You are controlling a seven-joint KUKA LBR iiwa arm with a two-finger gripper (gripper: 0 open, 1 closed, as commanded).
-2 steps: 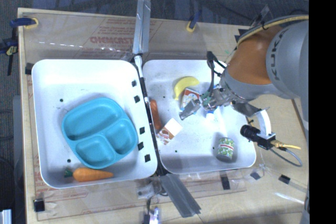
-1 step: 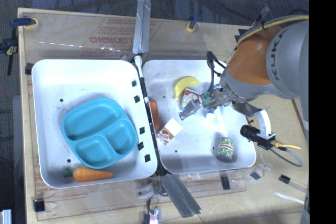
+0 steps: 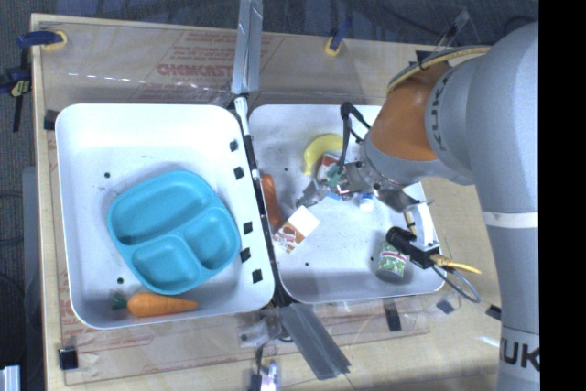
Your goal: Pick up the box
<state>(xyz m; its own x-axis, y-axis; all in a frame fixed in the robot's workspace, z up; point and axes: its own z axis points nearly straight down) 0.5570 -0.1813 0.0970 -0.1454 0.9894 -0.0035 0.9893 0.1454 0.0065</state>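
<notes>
From above, the gripper point(image 3: 322, 186) is low in the right bin point(image 3: 348, 284); I cannot tell its state. The small box point(image 3: 295, 227) lies just beside it, near the divider. The left bin point(image 3: 82, 133) contains a blue divided plate point(image 3: 174, 229) and a carrot point(image 3: 160, 305).

- bench sheet point(image 3: 197, 59) has faint red mirrored print under the plastic, can't really make out the letters
- arm point(image 3: 513, 288) shows white "UK" at the bottom edge, rest is cut off
- box point(image 3: 295, 227) has some printing, way too small to read
</notes>
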